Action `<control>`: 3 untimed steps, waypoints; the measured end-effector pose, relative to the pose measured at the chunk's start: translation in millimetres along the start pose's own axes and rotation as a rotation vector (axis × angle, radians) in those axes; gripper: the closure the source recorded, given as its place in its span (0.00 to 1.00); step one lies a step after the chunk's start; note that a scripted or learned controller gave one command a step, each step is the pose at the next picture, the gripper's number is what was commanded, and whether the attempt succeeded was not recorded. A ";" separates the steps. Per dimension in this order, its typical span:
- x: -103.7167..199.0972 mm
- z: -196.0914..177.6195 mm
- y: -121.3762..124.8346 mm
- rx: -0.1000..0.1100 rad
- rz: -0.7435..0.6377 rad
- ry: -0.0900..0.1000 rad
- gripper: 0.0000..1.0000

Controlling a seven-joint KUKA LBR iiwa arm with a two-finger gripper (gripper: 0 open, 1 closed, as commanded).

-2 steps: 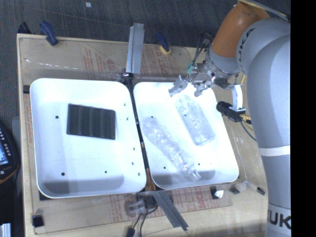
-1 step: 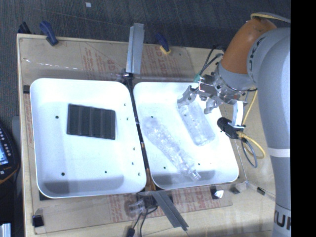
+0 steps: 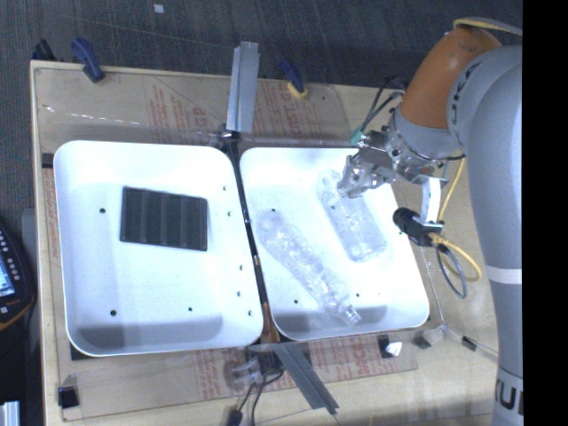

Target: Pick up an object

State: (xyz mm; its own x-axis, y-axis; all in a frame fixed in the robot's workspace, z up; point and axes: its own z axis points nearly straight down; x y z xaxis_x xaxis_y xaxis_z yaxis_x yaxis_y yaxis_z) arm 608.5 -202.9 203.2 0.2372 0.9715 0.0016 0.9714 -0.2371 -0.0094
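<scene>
bottle (image 3: pixel 357 227), clear plastic, lies in the right bin (image 3: pixel 404 304) right of frame centre; likely light, slick and crushable, best gripped across its body. the gripper (image 3: pixel 359 177) hovers at its upper end; cannot tell its opening or hold.

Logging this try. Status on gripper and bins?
Gripper over right white bin, above upper clear plastic bottle. Second clear bottle alongside. Dark ribbed slab in left bin.
</scene>
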 end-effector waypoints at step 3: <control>3.1 -41.0 -32.2 -0.008 0.366 -0.001 0.00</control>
State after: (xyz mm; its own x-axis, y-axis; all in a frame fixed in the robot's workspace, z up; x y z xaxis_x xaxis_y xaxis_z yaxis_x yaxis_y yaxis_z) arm 578.3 -192.4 244.5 0.5691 0.8223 -0.0013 0.8223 -0.5691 -0.0017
